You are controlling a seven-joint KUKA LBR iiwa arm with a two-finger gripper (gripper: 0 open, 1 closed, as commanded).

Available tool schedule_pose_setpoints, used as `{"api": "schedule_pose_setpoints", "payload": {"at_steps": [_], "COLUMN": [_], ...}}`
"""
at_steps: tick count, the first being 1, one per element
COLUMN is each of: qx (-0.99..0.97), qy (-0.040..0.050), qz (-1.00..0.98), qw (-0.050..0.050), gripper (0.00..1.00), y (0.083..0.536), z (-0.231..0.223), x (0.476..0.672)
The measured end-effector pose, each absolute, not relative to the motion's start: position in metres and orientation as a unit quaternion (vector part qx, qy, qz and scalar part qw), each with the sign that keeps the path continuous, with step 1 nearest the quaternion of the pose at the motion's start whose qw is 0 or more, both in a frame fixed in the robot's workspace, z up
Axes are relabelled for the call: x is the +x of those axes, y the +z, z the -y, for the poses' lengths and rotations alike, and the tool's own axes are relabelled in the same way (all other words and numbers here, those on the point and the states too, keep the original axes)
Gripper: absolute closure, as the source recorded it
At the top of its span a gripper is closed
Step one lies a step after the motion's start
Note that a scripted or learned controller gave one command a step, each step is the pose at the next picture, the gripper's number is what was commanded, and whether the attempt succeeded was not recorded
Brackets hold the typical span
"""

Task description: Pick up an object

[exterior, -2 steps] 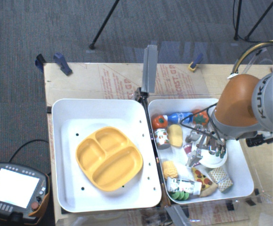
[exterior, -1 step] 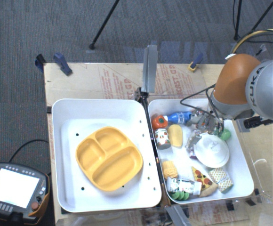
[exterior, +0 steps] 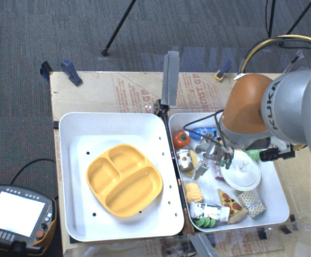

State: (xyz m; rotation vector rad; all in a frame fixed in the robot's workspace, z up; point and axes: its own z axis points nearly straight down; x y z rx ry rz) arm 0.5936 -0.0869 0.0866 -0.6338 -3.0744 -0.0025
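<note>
Pincer (exterior: 208, 160) spread open, empty — small can (exterior: 184, 161) just left, tomato (exterior: 180, 139) above it.

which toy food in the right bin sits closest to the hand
The small jar with the red-and-white label, just left of the hand; the red tomato, yellow corn cob and pizza slice lie farther off.

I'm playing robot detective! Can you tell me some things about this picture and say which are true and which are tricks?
1. The yellow plate lies in the left bin. True.
2. The tomato is in the left bin. False: it sits in the right bin, near the top left corner.
3. The gripper is over the right bin. True.
4. The pizza slice lies on the yellow plate. False: it lies in the right bin, near the front.
5. The white lid is in the right bin. True.
</note>
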Motion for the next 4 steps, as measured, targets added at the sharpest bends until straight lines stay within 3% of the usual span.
{"api": "schedule_pose_setpoints", "payload": {"at_steps": [1, 2, 3, 4], "qx": [-0.199, -0.199, -0.236, -0.302], "qy": [-0.0005, -0.0004, -0.0001, 0.0014], "qz": [0.98, 0.98, 0.972, 0.953], "qw": [0.002, 0.003, 0.003, 0.011], "gripper": [1.0, 0.0, 0.0, 0.0], "y": [0.096, 0.095, 0.086, 0.083], "z": [0.085, 0.085, 0.097, 0.131], "x": [0.594, 0.593, 0.586, 0.627]}}
